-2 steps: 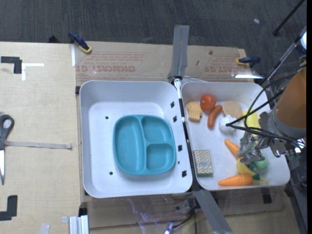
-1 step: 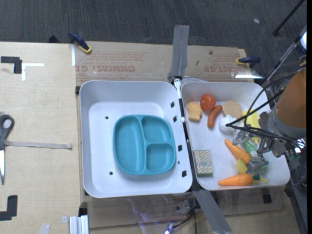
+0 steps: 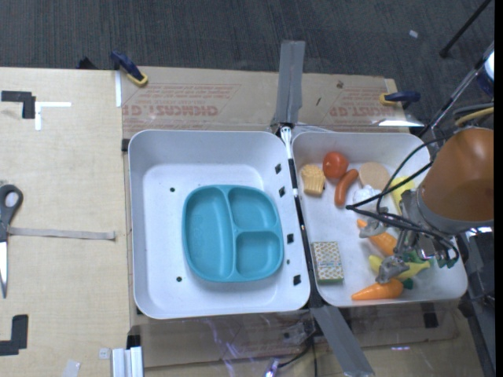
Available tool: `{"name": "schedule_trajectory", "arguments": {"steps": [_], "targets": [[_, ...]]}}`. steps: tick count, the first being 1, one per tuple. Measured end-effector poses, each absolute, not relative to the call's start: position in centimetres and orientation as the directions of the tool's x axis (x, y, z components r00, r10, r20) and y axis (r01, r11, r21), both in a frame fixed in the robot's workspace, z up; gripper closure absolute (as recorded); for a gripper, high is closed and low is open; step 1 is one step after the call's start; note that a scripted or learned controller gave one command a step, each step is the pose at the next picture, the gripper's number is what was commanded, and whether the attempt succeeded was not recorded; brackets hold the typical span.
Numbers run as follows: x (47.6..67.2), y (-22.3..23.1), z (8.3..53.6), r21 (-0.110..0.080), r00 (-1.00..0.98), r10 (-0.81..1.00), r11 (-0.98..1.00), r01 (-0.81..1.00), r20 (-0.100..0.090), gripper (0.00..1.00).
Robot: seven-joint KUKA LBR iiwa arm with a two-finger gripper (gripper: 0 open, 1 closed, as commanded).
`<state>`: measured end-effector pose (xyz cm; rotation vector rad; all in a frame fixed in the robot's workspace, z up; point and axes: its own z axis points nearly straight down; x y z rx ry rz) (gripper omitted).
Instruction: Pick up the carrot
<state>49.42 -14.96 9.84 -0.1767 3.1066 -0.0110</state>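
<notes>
Gripper (image 3: 402,251) low over the near right part of the right bin (image 3: 338,141), reaching in under the orange-banded wrist; how far it stands open cannot be told amid cables and clutter, and nothing is clearly held. Carrot (image 3: 378,291) — orange, lying flat near the bin's front wall, just below the gripper. Outward: a speckled sponge block (image 3: 328,261) to the left; a sausage (image 3: 346,187), tomato (image 3: 335,164) and corn piece (image 3: 313,180) toward the far side. Left bin (image 3: 149,234) — holds a teal divided plate (image 3: 233,232).
</notes>
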Motion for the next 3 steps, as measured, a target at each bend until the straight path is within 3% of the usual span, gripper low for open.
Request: {"name": "schedule_trajectory", "arguments": {"steps": [1, 2, 3], "targets": [[49.4, -14.9, 10.7, -0.008, -0.993, -0.116, 0.993, -0.116, -0.024, 1.00], [56.5, -11.4, 9.3, 0.001, -0.988, 0.153, 0.988, 0.153, -0.004, 1.00], [56.5, -11.4, 9.3, 0.000, -0.988, 0.153, 0.988, 0.153, -0.004, 0.00]]}}
